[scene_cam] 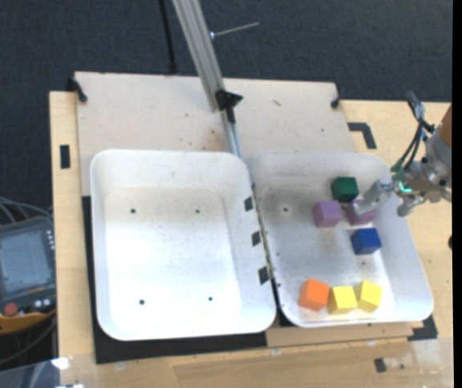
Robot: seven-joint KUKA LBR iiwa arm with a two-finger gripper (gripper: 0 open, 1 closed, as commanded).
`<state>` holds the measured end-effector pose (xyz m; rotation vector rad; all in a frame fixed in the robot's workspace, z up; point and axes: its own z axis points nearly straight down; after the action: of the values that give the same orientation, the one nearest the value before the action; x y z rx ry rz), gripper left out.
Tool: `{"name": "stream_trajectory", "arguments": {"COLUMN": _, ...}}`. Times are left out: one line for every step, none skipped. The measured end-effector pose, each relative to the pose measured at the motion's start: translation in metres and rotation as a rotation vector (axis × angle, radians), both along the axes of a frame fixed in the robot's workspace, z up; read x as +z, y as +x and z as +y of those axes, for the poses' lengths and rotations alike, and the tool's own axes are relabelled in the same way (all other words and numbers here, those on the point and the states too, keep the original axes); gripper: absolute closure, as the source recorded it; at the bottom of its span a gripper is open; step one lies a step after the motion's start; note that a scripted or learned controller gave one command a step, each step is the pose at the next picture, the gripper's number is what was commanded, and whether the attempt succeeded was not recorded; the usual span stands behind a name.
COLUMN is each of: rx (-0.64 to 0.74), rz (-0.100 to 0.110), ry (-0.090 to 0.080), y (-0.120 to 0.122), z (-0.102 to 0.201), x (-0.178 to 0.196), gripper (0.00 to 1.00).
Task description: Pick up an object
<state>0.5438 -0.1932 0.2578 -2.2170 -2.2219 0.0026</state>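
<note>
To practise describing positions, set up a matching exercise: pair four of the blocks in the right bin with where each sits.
Things:
1. green block
2. orange block
3. blue block
4. yellow blocks

Places:
A. front row, leftmost
B. farthest back
C. front row, right of the orange one
D. middle, just in front of the gripper

Pairs: 1-B, 2-A, 3-D, 4-C
</note>
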Motion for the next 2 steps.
{"name": "stream_trajectory", "arguments": {"rx": 0.000, "rz": -0.005, "ry": -0.001, "y": 0.001, "z": 0.000, "x": 0.002, "gripper": 0.00}}
{"name": "stream_trajectory", "arguments": {"rx": -0.004, "rz": 0.001, "ry": -0.001, "y": 0.006, "z": 0.001, "x": -0.059, "gripper": 0.00}}
